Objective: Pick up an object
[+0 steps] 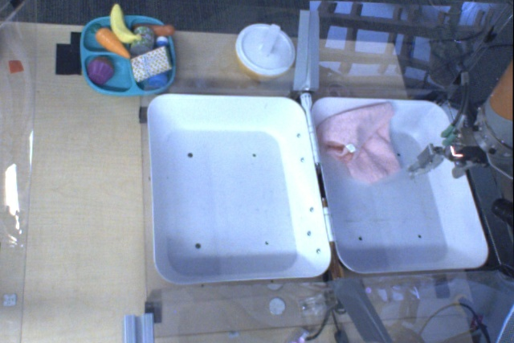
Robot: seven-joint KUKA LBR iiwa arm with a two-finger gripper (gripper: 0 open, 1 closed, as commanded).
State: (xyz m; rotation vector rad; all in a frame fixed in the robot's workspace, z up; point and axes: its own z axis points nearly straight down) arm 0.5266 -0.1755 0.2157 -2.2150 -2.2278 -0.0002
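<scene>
A crumpled pink cloth (360,142) lies in the upper left part of the right white bin (418,249). My gripper (432,158) hangs over the right side of that bin, a short way to the right of the cloth and apart from it. Nothing shows between its fingers. The arm's orange band is at the right edge of the camera view.
The left white bin (233,253) sits beside the right one. A blue tray (90,84) of toy food stands at the back left, and a white lidded cup (266,50) behind the bins. A metal frame rises behind the right bin.
</scene>
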